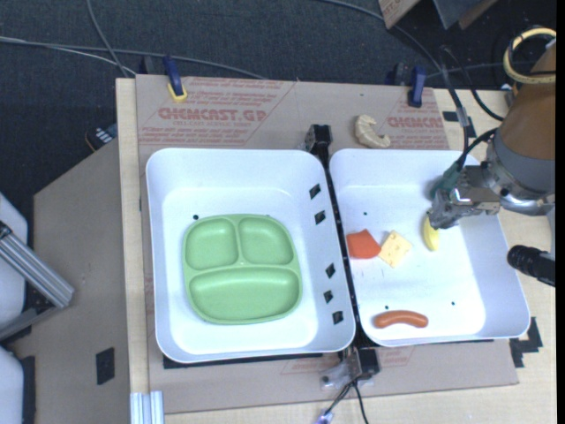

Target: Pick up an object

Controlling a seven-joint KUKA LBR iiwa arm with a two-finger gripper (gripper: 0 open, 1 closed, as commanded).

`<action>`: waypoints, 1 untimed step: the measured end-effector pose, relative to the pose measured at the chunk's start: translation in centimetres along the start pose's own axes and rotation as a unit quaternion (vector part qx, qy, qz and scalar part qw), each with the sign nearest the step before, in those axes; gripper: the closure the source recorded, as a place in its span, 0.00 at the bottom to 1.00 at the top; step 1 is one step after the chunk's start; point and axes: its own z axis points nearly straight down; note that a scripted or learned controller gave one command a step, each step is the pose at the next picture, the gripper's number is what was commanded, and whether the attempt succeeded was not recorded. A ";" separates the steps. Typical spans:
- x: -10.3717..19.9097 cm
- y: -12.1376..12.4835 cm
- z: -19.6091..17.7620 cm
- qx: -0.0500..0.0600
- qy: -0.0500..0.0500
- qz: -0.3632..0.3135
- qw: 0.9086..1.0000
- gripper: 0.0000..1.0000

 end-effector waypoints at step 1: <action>5.2 0.6 0.2 0.001 0.000 0.001 1.000 1.00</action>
